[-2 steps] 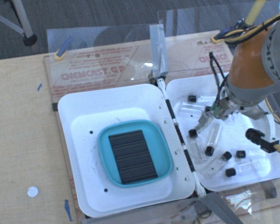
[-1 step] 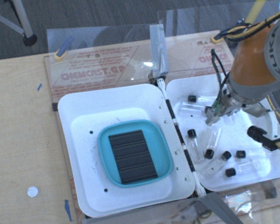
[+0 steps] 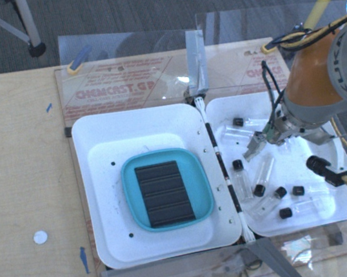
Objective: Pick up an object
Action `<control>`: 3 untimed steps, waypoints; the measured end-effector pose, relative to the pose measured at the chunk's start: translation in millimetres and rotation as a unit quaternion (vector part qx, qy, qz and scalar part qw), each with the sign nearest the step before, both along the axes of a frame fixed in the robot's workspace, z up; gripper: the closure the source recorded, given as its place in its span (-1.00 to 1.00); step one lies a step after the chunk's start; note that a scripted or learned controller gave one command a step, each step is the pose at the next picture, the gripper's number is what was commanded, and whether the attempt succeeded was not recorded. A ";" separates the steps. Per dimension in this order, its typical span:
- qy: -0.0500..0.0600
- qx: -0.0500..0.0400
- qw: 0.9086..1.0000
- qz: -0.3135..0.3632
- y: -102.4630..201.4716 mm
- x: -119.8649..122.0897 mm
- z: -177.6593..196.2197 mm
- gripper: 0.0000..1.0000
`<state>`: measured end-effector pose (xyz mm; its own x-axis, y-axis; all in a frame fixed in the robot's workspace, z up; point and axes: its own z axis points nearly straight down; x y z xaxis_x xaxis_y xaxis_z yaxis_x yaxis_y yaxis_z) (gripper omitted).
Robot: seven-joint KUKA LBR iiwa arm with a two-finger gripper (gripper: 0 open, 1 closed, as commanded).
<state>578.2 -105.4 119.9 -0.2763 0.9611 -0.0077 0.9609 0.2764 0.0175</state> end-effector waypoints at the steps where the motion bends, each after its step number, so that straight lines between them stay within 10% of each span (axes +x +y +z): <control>1: 0.010 0.001 1.000 0.025 -12.4 -73.3 -1.7 -1.00; 2: -0.003 -0.001 1.000 0.028 -53.0 -31.4 -22.7 -1.00; 3: 0.011 0.000 1.000 0.014 -32.8 75.4 -22.5 -1.00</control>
<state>653.6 -138.2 97.4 -0.3028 0.9531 -0.0019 0.9531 0.3028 -0.0044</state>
